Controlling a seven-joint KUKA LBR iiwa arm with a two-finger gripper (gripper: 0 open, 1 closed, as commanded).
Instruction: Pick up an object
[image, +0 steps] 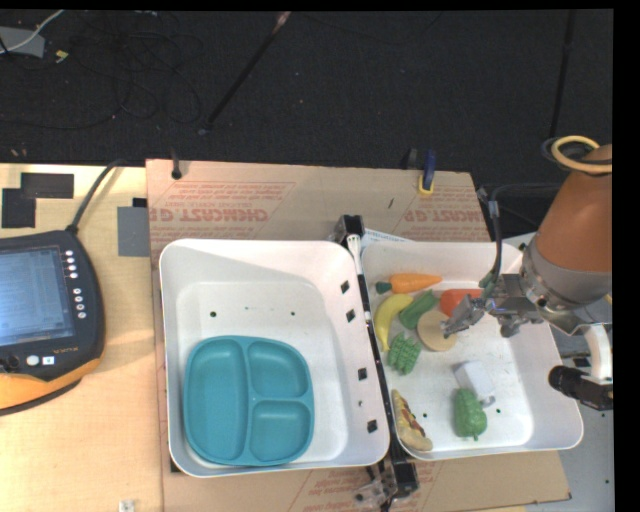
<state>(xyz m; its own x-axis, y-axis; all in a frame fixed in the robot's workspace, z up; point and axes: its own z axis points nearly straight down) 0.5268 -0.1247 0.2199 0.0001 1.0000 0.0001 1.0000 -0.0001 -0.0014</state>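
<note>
**Gripper poised over crowded toy bin, targets lying to its left**

Cardboard-covered bench (300, 200), dark floor and cables behind it, carries two shallow white bins side by side. At the bench's left edge rests a teach pendant (40, 310) with its screen lit.

Left bin (200, 270) holds one item, a teal divided plate (250, 400) lying flat toward the near wall. Right bin (540, 430) holds the candidates for picking, and the KUKA arm (585, 230), orange band uppermost, reaches over that bin's right wall.

The gripper (470, 315) hangs above the bin's upper middle, pointing toward the cluster of toy food. Whether its fingers are apart or together cannot be told at this slant and size.

Nearest to it lie a red piece (458, 298) and a tan round piece (434, 333), both just beside and slightly left of the tip. Further left sit a green vegetable (418, 308), a yellow banana (388, 318) with its long axis running up and down the bin, and an orange carrot (413, 283) lying crosswise. Toward the near wall are a knobbly green toy (404, 354), a second green toy (468, 414), a small grey block (470, 375) and a bread-like piece (410, 420).

Judged from this, a short drop leftward would meet the tan or red piece first.
</note>
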